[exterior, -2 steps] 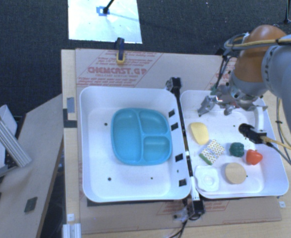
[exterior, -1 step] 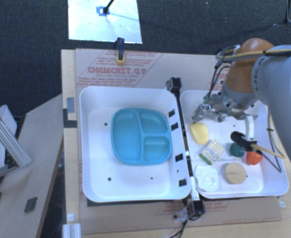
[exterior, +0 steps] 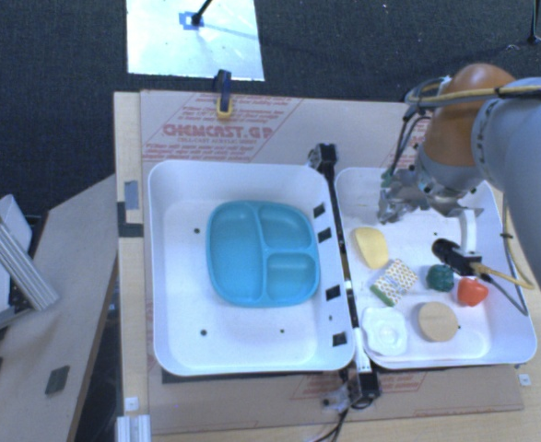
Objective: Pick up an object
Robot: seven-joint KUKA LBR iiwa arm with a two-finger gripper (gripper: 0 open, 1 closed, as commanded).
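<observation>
Camera view, yellow object (exterior: 371, 246) just below hand (exterior: 392, 208), apart.

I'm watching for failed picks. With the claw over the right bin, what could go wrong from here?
The claw hangs above bare floor near the bin's far edge, so closing there may grab nothing. The yellow piece, checkered block and green ball lie close together, so a descent might nudge neighbours.

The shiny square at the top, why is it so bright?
In the camera view, the square sheet behind the bench bounces light like a mirror, so it glares pale. The white bins look evenly lit, and the arm's near part looks soft and blurry.
</observation>
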